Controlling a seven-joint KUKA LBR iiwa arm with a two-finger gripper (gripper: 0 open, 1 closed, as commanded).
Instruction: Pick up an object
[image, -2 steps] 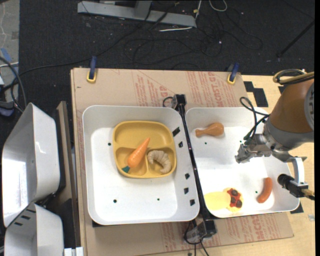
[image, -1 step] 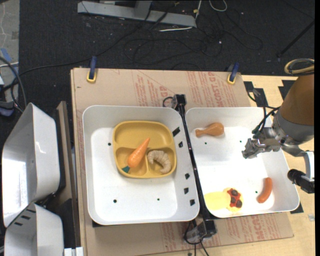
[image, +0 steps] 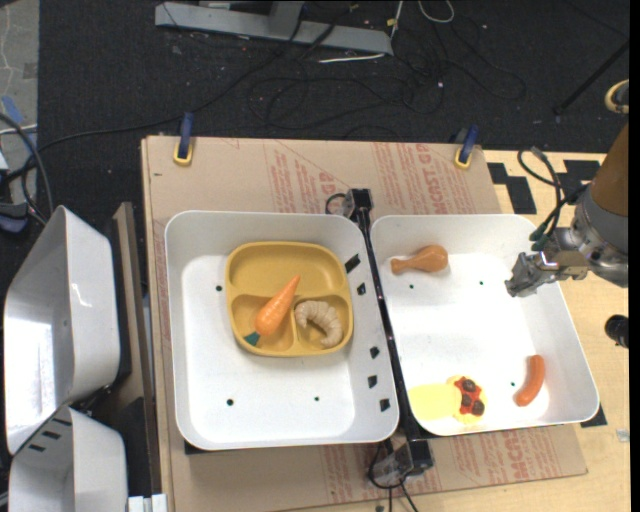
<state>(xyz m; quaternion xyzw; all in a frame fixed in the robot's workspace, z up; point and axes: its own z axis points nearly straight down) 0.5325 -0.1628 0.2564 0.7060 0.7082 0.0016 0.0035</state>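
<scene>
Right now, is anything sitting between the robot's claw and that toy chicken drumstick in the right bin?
Nothing visible. The gripper hangs over the right bin near its right wall, and only bare white floor lies between it and the drumstick.

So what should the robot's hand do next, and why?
Probably move the gripper toward the bin's near side and lower it over the sausage. The gripper sits at the right bin's right wall with nothing seen in it, and the sausage lies alone, the closest item below it in the camera view.
</scene>
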